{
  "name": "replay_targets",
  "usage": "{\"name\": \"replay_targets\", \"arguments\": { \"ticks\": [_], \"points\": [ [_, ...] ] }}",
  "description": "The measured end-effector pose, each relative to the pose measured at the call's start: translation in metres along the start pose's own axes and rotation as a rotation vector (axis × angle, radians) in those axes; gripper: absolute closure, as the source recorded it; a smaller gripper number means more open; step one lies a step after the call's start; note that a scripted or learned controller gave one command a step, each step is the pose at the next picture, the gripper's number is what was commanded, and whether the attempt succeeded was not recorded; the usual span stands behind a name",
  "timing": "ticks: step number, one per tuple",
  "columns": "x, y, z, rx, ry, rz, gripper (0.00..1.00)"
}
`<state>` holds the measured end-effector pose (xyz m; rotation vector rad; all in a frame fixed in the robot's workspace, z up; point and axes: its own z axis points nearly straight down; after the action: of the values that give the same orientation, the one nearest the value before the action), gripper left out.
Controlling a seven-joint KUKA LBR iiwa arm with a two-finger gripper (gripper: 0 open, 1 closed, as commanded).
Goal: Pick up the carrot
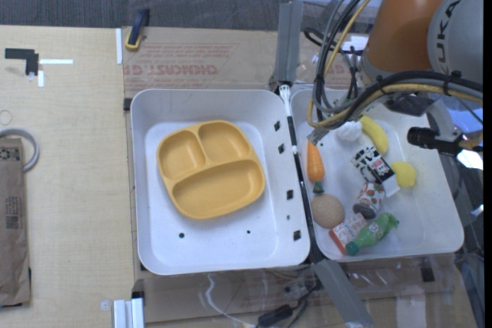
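Observation:
The carrot (314,161) is orange with a green stub at its near end. It lies lengthwise against the left wall of the right bin (442,230). The grey arm with its orange band (407,19) hangs over the back of that bin, trailing black and yellow cables. My gripper (332,128) sits low under the cables, just behind the carrot's far tip and largely hidden by them. Nothing is visibly held.
The right bin also holds a banana (374,133), a lemon (405,174), a cow-patterned carton (373,163), a small can (369,200), a tan round item (327,210) just in front of the carrot, and a green bottle (373,234). A yellow divided plate (211,167) lies in the left bin (154,242).

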<state>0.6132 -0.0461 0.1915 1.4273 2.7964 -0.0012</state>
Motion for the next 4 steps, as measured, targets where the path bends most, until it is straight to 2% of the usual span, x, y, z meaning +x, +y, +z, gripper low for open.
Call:
{"name": "replay_targets", "arguments": {
  "ticks": [1,2,3,4],
  "points": [
    [0.063,-0.035,0.000,0.001,0.002,0.058,0.00],
    [0.042,-0.089,0.001,0.005,0.002,0.436,0.00],
    [0.031,-0.136,-0.030,0.003,0.001,0.489,0.00],
    [0.057,-0.097,0.001,0.006,0.003,0.564,0.00]
  ]
}}
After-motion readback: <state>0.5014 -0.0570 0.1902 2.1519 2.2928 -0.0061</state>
